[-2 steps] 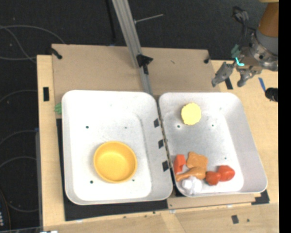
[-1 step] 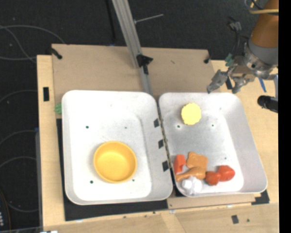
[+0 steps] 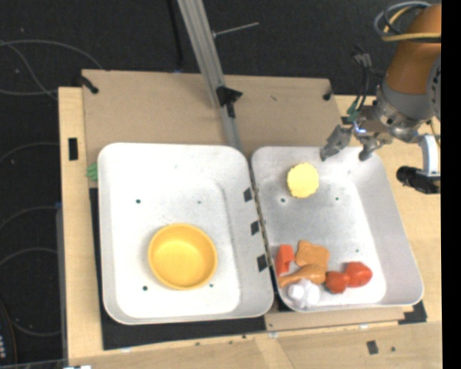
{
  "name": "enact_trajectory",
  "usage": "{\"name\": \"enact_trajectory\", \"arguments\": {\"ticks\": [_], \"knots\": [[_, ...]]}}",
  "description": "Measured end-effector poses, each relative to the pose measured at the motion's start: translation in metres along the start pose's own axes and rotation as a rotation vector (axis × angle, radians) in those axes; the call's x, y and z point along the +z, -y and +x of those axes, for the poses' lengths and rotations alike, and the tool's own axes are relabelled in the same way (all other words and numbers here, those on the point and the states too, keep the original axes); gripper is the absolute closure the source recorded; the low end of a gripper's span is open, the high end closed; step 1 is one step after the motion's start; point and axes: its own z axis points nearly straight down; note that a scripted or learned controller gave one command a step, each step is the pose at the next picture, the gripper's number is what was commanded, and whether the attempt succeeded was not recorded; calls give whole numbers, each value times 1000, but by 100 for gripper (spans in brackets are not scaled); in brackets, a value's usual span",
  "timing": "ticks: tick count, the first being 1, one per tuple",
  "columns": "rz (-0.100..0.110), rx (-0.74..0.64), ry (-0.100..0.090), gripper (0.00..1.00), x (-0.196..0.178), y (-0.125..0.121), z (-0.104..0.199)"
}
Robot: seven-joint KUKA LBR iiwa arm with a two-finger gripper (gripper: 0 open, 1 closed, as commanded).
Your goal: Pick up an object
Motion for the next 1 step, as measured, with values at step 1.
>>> {"name": "enact_trajectory", "arguments": {"ticks": [1], "knots": [[0,2,0,0,42,0,-4]]}}
